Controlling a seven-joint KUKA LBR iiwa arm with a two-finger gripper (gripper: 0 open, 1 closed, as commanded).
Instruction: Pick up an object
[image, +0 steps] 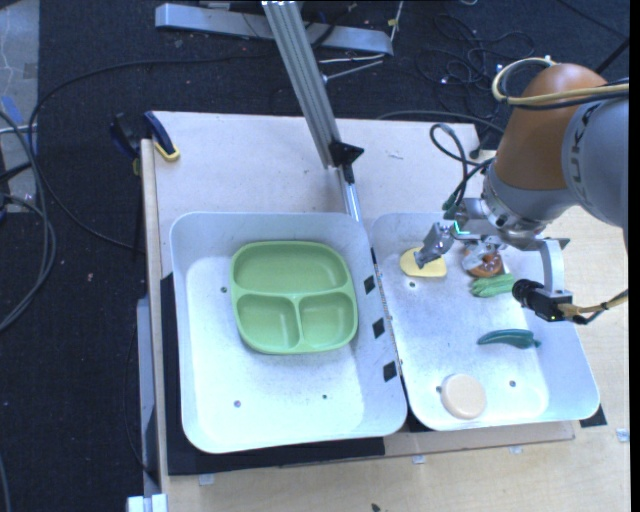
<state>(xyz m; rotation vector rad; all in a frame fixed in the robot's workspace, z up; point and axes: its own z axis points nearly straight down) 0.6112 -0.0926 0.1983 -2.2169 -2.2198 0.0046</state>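
1. The two-finger metal gripper (436, 250) hangs low over the far left part of the right-hand shallow white bin (560, 385), its tip at the right edge of a flat pale yellow piece (417, 265) lying on the bin floor.
2. Whether the gripper is open or closed cannot be told at this size and slant, and nothing can be seen gripped in it.
3. The grey arm with its orange band (545, 120) reaches in from the right of the view, and its wrist bends down over the far side of the right bin.
4. Black cables loop around the wrist, and a small black fitting (537, 297) juts out on a bracket over the bin's right side.
5. Just right of the gripper, partly under the wrist, lie a small orange and brown object (487, 265) and, just nearer, a light green soft-looking piece (490, 286).
6. Nearer the camera a dark green pod-shaped object (509, 339) lies alone on the floor, well apart from the gripper.
7. In the bin's near part sits a round cream-coloured disc (464, 395).
8. The left-hand shallow white bin (200, 400) holds a light green plastic plate with three compartments (295, 297), lying flat.
9. A slanted silver metal rail (310, 85) runs from the top of the view to the gap between the bins.
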